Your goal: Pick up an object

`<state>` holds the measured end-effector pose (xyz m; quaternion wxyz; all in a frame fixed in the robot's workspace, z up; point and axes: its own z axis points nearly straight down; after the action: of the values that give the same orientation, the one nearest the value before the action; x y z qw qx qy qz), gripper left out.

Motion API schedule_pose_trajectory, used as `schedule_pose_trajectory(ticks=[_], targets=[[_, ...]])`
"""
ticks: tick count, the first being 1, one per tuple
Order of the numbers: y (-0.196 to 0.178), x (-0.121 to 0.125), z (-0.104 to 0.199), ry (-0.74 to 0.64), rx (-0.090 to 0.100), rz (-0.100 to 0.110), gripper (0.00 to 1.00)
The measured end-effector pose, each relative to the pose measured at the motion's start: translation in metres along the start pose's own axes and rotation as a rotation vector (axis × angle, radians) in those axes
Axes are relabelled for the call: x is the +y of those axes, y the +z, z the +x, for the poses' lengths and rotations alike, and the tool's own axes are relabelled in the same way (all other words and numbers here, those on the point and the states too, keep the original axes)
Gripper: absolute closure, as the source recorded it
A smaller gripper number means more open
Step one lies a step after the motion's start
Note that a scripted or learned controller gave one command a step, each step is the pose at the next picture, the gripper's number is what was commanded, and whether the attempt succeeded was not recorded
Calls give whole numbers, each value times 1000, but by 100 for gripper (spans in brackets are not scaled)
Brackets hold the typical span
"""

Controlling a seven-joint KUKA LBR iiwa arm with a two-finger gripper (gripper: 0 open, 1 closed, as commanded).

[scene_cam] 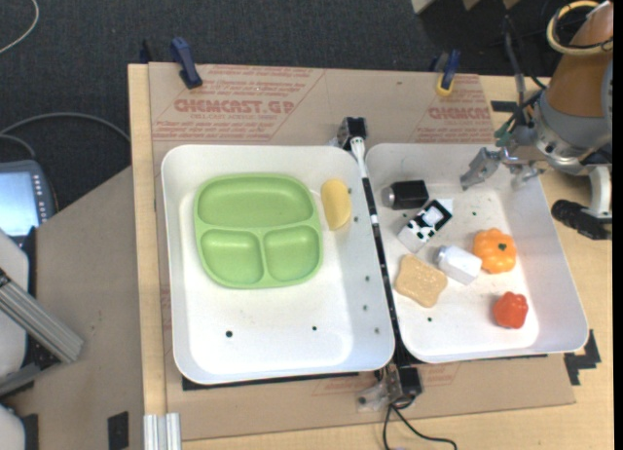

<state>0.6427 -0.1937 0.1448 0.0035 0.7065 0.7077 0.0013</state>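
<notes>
1. This is a robotics lab bench, not a home or kitchen.
2. A grey arm [574,97] with an orange band reaches in from the right over the bench.
3. Two white bins [263,351] sit side by side on a board [243,102] printed with red lettering and held by blue clamps [185,61] at its far edge.
4. Loose cables [39,127] trail over dark carpet [243,0] beyond the bench.
5. More wires [399,409] hang at the board's near edge.
6. The things in the bins are toy-like props: a green tray [258,229], a plastic pumpkin [494,250], a fake toast slice [421,281].
</notes>
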Motion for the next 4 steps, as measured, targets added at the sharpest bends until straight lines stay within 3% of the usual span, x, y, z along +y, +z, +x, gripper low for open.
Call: schedule_pose_trajectory(ticks=[1, 2, 3, 4], targets=[[31, 25, -31, 1, 4, 5, 0], [-27, 27, 85, -9, 7, 0, 0], [62, -38, 70, 7, 6, 9, 0], [-4, -6, 98, -2, 3, -2, 0]])
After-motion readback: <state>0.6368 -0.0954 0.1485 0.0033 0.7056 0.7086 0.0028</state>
